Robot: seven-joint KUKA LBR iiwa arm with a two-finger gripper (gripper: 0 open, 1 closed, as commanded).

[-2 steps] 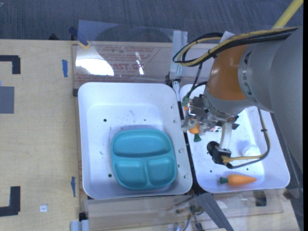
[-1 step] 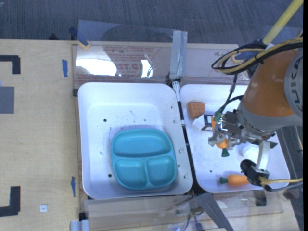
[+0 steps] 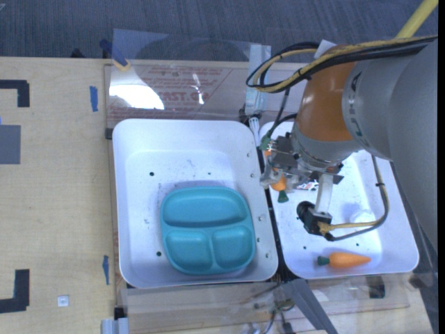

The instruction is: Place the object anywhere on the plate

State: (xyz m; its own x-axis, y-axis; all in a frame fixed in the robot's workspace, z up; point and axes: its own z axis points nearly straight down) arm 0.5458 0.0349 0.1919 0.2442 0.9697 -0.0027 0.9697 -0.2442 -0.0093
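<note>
A teal divided plate (image 3: pixel 206 238) lies in the left white bin (image 3: pixel 139 158), toward its front. My gripper (image 3: pixel 279 181) hangs over the wall between the two bins, just right of the plate's far right corner. A small orange and green toy (image 3: pixel 279 186) shows between its fingers, so the gripper is shut on it. The grey arm with its orange band (image 3: pixel 327 110) covers much of the right bin (image 3: pixel 400 256).
A toy carrot (image 3: pixel 344 259) lies near the front of the right bin, and a pale white object (image 3: pixel 361 216) rests by its right side. Black and yellow cables loop off the wrist. A clear plastic sheet (image 3: pixel 181 82) lies behind the left bin.
</note>
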